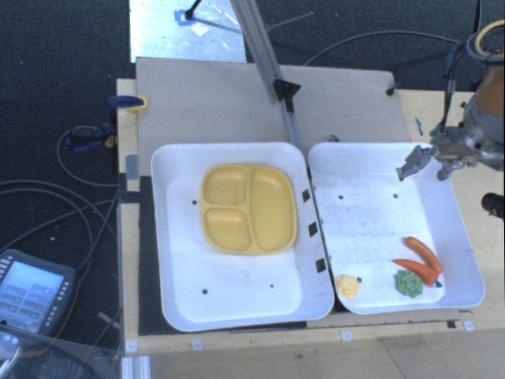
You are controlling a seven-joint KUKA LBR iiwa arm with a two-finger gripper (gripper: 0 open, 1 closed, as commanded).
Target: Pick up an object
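we see the gripper point(432, 164) hanging over the far right part of the right bin point(371, 180), near its rim, with the arm point(489, 105) entering from the right. its two fingers are spread apart with nothing between them. candidate objects all sit at the near end of the right bin: two orange carrot-like pieces point(420, 260) lying side by side at a slant, a green broccoli-like piece point(408, 283) just below them and touching or nearly touching the lower one, and a small pale yellow item point(347, 286) near the bin's near left corner, apart from the green piece. the gripper is well apart from all of these. the left bin point(177, 290) holds a yellow divided plate point(248, 208) with three compartments, lying flat toward the bin's far half. a teach pendant point(28, 290) lies off the bench at lower left.
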